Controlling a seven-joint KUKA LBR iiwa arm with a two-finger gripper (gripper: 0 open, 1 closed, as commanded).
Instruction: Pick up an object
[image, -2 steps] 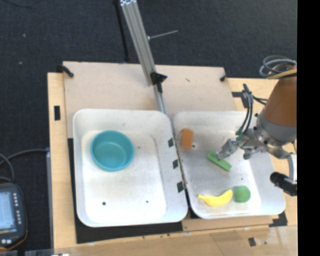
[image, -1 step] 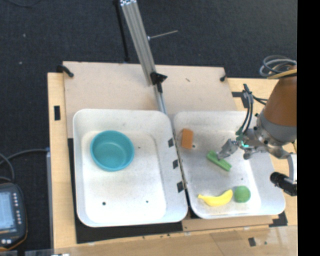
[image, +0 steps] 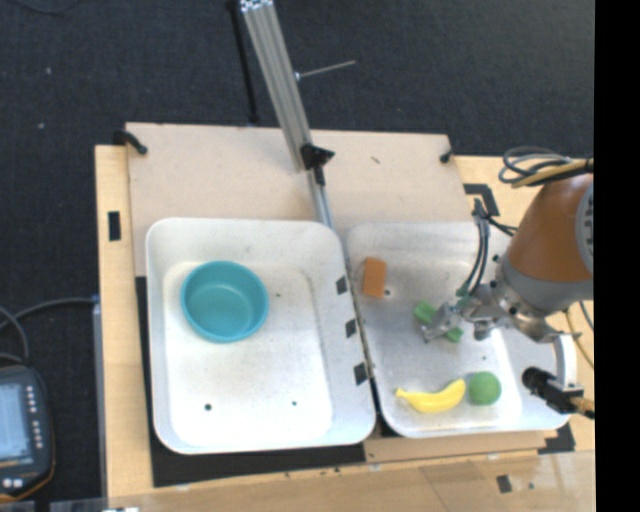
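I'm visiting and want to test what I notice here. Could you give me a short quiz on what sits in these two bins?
1. True or false: the teal bowl lies in the same bin as the banana.
2. Which thing lies right beside the banana? A) orange block B) green ball C) teal bowl
3. Fill in: the gripper is over the ____ bin, at a small green object.

Key: 1 false: the bowl lies in the left bin. 2 B. 3 right.
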